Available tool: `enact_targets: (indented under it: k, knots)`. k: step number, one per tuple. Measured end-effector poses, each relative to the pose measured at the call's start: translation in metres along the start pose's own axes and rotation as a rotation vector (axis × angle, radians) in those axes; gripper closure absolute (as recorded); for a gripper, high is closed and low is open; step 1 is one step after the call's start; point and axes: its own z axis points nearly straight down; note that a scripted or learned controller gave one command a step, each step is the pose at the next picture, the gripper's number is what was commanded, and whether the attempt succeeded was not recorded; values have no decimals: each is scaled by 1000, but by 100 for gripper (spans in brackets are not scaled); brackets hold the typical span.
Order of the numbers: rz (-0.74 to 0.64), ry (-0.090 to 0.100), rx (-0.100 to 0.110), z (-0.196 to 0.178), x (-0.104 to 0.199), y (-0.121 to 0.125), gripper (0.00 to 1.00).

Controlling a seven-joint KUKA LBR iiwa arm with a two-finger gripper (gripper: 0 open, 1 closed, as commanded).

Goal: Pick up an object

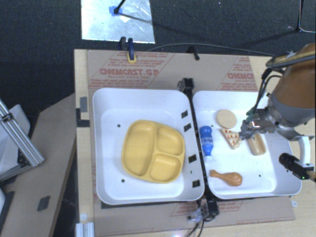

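The pizza slice (231, 138) lies in the right bin (266, 184), just left of the gripper (248, 128), touching or nearly touching its tip. Whether the gripper is spread or pressed together cannot be told. A bread roll (256, 144) sits just below the gripper, a blue bottle (206, 141) further left.

A robotics lab — two white bins (148, 100) sit on a plywood bench (148, 65) stamped CHEMCAST GP, cables trail across dark carpet (39, 28), and aluminium framing (19, 137) stands alongside.
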Motion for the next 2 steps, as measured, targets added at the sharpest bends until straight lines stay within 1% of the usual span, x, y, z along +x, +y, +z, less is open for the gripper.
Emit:
enact_targets:
  k: [2]
  knots:
    - [-2,1,2,-15,113,15,100]
